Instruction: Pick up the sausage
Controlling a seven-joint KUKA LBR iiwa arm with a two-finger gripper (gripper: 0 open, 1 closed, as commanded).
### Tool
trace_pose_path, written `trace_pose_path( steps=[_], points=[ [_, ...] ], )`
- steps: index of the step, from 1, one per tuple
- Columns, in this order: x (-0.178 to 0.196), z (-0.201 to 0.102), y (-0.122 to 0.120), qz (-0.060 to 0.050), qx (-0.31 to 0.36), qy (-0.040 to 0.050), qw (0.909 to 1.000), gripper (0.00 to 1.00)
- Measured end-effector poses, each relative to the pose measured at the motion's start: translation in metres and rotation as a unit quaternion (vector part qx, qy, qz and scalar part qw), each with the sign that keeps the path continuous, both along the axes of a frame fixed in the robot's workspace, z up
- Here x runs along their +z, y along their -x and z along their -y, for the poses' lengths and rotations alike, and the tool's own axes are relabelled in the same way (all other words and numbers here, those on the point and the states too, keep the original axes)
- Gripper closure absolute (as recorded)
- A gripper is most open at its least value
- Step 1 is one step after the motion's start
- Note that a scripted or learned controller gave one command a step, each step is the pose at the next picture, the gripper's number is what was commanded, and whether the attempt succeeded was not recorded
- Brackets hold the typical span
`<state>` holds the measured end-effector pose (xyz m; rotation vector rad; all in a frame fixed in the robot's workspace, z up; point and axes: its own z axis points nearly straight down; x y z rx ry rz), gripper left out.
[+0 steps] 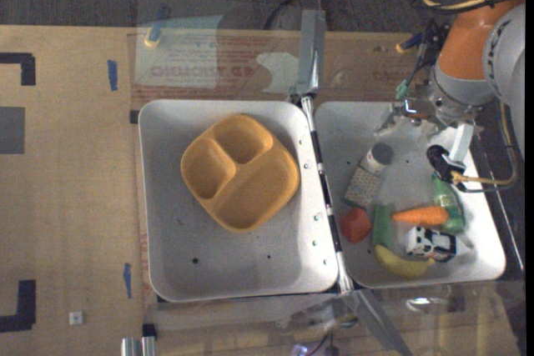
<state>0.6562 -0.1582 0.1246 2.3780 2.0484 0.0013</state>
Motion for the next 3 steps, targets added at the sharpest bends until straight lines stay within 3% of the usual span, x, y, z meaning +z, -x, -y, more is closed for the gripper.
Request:
trace_pose_path(
  steps=[1,2,3],
  points=[
    [-0.036,-0.025,0.071,0.002,-0.028,-0.0008,0.9996,0.0],
    [-0.024,-0.022,0.069,0.006,-0.031,-0.0007,0.9995,1.0],
    [-0.037,0.055,0.029,0.001,-0.126,0.0,0.9921,1.0]
  ],
)
